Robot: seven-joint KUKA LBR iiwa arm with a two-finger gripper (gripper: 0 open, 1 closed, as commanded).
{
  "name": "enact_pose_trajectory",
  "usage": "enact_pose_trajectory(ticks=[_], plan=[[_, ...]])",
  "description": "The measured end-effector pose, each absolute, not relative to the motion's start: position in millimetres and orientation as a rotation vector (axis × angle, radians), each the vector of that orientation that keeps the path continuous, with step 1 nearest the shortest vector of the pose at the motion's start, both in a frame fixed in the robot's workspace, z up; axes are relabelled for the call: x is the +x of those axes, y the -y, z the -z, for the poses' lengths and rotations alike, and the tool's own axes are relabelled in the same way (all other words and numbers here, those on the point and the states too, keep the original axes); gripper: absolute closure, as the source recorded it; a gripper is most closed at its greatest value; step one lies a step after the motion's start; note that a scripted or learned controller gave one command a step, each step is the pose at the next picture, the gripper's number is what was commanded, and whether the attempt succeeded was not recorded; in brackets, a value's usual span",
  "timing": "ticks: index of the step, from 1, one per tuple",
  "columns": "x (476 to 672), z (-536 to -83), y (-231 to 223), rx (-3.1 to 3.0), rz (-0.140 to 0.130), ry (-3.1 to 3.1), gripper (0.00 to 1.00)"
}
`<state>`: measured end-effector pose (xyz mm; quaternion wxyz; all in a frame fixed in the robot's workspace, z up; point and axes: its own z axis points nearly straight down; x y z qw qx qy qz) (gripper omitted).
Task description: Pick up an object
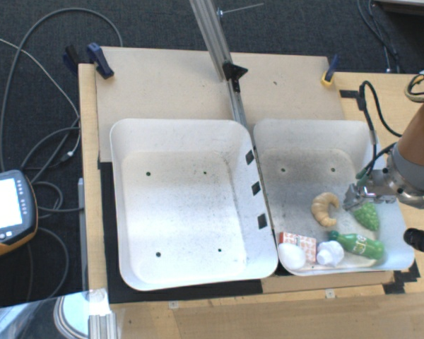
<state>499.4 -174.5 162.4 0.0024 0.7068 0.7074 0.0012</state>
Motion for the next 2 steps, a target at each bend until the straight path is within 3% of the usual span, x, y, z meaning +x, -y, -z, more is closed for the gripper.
enact_pose_trajectory(ticks=[2], plan=[[506.9,-253.0,173.9,2.214,-0.005,-2.219,1.0]])
